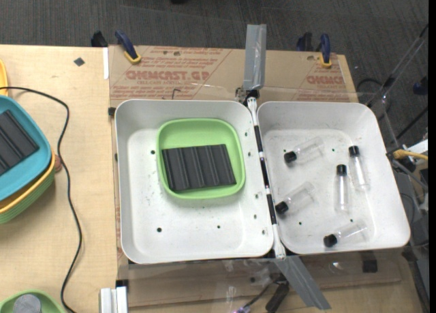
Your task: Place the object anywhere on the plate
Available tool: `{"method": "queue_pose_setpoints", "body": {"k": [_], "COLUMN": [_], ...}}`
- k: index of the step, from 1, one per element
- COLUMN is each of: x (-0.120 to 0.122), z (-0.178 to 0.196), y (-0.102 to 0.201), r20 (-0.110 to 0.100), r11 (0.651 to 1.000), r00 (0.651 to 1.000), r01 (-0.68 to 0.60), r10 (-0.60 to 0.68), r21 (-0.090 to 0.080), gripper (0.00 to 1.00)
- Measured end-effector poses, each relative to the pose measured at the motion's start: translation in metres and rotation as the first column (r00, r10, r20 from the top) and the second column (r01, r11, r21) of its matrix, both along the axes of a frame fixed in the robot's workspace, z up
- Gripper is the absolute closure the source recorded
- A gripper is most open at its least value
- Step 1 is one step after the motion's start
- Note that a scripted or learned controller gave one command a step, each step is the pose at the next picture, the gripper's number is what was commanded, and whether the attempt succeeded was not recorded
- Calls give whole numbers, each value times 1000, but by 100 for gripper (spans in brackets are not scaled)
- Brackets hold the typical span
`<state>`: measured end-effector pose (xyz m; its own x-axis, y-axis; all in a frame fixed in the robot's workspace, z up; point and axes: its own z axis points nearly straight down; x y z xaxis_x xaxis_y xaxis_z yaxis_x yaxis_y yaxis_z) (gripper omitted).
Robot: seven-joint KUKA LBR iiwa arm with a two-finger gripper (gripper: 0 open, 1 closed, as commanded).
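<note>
A square green plate (199, 160) lies in the left white bin (136, 230), towards its back. A dark ridged pad (198, 167) covers the plate's middle. In the right white bin (388, 189) lie several clear plastic vials with black caps. One vial (303, 151) is near the back left, two vials (357, 166) (340, 187) lie side by side at the right, one vial (294, 200) rests by the left wall and one vial (347, 234) sits near the front edge.
A stack of teal and yellow trays (24, 161) stands on the wooden bench at the far left, with a black cable (68, 189) running past it. Cardboard (177, 69) held by clamps lies behind the bins. A grey strip (255, 59) stands at the bins' joint.
</note>
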<state>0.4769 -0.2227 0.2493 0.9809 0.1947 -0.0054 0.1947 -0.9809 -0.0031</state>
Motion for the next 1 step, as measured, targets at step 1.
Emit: {"method": "queue_pose_setpoints", "body": {"k": [1], "x": [0], "z": [-6], "y": [1], "r20": [0], "r11": [1000], "r00": [1000], "r01": [-1], "r10": [1], "r21": [0], "gripper": [0]}}
